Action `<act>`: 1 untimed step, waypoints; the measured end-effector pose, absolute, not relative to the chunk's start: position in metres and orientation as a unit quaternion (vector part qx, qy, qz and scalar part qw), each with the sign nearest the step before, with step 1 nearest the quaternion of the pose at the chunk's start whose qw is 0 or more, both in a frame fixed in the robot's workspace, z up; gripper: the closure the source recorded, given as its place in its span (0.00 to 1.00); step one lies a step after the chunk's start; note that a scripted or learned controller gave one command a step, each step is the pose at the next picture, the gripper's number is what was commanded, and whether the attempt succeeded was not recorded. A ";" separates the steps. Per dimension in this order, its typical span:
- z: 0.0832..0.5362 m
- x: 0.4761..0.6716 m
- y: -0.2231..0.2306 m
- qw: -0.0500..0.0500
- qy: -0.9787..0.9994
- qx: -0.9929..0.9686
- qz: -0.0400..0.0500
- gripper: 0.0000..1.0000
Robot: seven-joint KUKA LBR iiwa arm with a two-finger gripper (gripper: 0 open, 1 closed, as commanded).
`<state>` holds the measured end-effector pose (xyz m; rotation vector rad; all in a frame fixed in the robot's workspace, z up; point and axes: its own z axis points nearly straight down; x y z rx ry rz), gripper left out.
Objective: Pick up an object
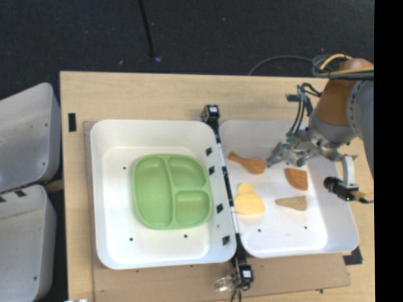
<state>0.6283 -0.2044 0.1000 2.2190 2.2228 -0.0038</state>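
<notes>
Orange wedge (296,178) lies just below the tool (288,155); whether that tool is open, I cannot tell.

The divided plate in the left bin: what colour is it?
Light green, seen in the camera view.

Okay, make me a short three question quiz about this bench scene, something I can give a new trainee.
1. True or false: the green divided tray lies in the same bin as the yellow piece.
2. Which item lies nearest the gripper? A) the brown spoon-shaped piece B) the green divided tray C) the tan wedge
3. Fill in: besides the gripper, the right bin holds ___ loose items.

Key
1. False: the tray lies alone in the left bin; the yellow piece is in the right bin.
2. A
3. Four: spoon-shaped piece, orange piece, tan wedge, yellow piece.
</notes>
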 end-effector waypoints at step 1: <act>0.113 0.630 -0.205 0.003 0.708 0.706 0.000 1.00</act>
